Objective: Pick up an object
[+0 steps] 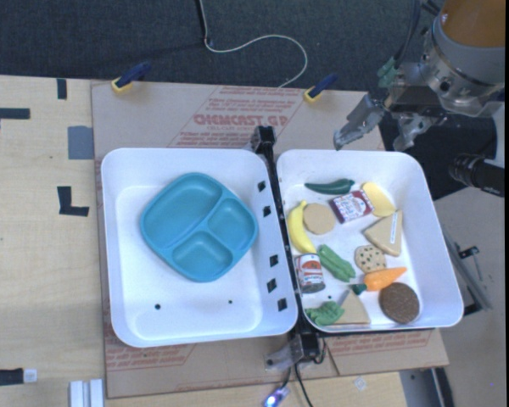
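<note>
Gripper (pixel 382 119) at 2 o'clock, above the right bin's (pixel 430 195) far rim; fingers spread, grasping nothing. Right bin holds toy food: banana (pixel 299 228), carrot (pixel 382 279), can (pixel 310 273). Left bin (pixel 119 253) holds a blue tray (pixel 198 225).

2 shallow white bins sit side by side: the left bin (pixel 119 253) and the right bin (pixel 433 227). The left bin contains 1 blue divided plate (pixel 198 225) with 3 compartments. The right bin contains toy food: 1 banana (pixel 299 228), 1 green chilli (pixel 329 186), 1 carrot (pixel 382 279), 1 small can (pixel 310 272), 1 chocolate-chip cookie (pixel 369 258), 1 round brown patty (pixel 399 303), 1 green pod (pixel 336 263), 1 tan round slice (pixel 319 219). 2 blue-and-yellow clamps (pixel 131 76) hold the cardboard's far edge.
</note>
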`<state>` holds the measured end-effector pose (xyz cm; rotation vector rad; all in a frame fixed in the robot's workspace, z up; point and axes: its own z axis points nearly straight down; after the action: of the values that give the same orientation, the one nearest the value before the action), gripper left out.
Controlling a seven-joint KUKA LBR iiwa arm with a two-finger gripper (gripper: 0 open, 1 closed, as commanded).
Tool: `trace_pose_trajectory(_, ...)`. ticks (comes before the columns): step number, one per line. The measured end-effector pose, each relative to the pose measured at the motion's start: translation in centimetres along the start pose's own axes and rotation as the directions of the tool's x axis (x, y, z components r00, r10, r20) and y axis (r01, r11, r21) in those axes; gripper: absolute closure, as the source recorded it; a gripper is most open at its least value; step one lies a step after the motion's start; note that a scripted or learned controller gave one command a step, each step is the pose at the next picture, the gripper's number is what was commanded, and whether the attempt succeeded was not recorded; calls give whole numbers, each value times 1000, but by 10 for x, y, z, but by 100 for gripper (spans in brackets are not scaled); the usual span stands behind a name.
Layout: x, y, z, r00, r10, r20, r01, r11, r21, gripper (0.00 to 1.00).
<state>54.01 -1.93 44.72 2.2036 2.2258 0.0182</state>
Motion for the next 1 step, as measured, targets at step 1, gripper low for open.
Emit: trace_pose_trajectory(1, 51, -58, 11, 1000, 3, 0, -3, 1000, 17, 0)
